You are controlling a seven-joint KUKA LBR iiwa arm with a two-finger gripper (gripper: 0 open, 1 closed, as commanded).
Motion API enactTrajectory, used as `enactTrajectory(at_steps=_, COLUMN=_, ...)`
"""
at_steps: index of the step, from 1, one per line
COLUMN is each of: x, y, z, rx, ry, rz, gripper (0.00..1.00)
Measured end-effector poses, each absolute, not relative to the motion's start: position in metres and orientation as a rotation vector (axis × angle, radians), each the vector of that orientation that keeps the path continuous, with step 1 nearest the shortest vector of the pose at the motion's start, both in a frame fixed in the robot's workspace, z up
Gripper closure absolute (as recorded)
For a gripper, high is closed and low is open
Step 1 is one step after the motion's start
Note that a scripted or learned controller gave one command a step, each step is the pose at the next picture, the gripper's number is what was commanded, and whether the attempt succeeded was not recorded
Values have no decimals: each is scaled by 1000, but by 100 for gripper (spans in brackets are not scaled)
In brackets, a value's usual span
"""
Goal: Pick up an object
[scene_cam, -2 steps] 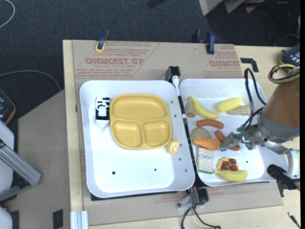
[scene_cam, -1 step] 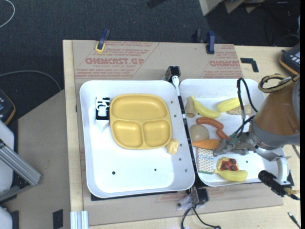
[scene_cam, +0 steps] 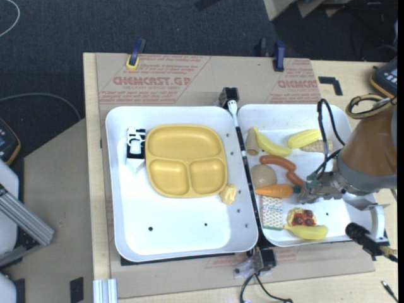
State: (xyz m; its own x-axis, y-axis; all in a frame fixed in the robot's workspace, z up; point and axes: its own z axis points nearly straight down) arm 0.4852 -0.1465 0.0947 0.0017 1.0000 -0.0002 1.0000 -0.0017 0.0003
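The right bin [scene_cam: 275, 115] holds toy food: a yellow banana [scene_cam: 271, 144], a corn cob [scene_cam: 305, 139], a red sausage [scene_cam: 281, 165], an orange carrot [scene_cam: 274, 191], a beige round piece [scene_cam: 261, 175], a pizza slice on a yellow crust [scene_cam: 305, 223] and a checkered piece [scene_cam: 272, 214]. My gripper [scene_cam: 310, 190] reaches down into this bin from the right, just right of the carrot and sausage end and above the pizza slice. The arm's body covers its fingers.
The left bin [scene_cam: 183, 232] holds a yellow divided tray [scene_cam: 185, 159], a black-and-white item [scene_cam: 134, 144] at its left and a small pale yellow piece [scene_cam: 228, 195] by the divider. Clamps [scene_cam: 134, 54] sit at the bench's back edge. Cables [scene_cam: 327, 126] loop above the arm.
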Motion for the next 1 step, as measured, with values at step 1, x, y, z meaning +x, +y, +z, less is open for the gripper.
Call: enactTrajectory(at_steps=1, x=487, y=-145, z=137, rx=2217, ry=2218, rz=4, gripper=100)
